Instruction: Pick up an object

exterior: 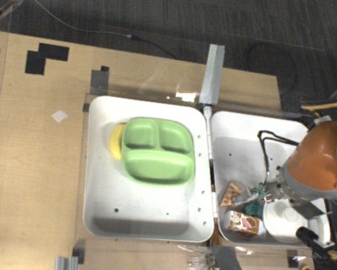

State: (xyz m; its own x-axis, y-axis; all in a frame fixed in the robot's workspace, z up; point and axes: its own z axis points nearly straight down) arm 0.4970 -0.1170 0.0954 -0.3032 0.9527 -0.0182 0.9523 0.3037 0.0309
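In the right bin (240, 139) lie a brown snack packet (230, 194), a small red-brown carton (243, 222), a teal and green item (254, 207) and a white round dish (285, 222). My gripper (260, 195) reaches down from under the orange band (318, 160) into the front part of this bin, just above the teal item and beside the snack packet. The wrist hides its fingertips. In the left bin (98, 208) a green divided tray (157, 149) rests upside up over a yellow object (116, 141) that pokes out at its left.
A metal divider post (212, 73) stands at the back between the bins. Black cable (270, 139) loops over the right bin's back half. The wooden bench (27, 164) spreads to the left. Clamps and brackets (226, 266) sit at the front edge.
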